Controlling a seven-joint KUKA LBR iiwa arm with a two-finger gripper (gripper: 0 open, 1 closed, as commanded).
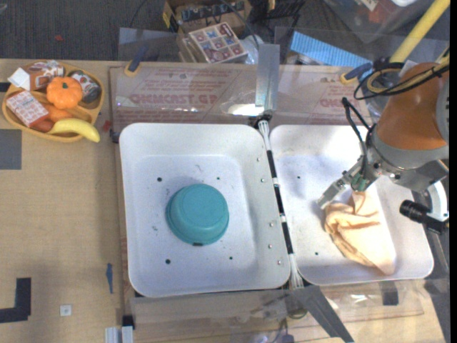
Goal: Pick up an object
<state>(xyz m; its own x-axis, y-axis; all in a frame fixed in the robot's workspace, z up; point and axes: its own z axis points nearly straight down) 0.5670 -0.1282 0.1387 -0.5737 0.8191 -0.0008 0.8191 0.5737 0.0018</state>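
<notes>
The pincer (344,189) is seen spread wide in the right bin (307,156), one fingertip touching the crumpled orange cloth (359,231) (nothing is gripped). A teal bowl (198,214) is set upside down in the left bin (143,156).

Smooth, faintly glossy white plastic is seen in both bins (143,145), a matt teal plastic in the upturned bowl (198,214), soft creased cream cloth in the rag (358,229) at the right bin's near edge, and pale matt wood in the bench (57,220).
</notes>
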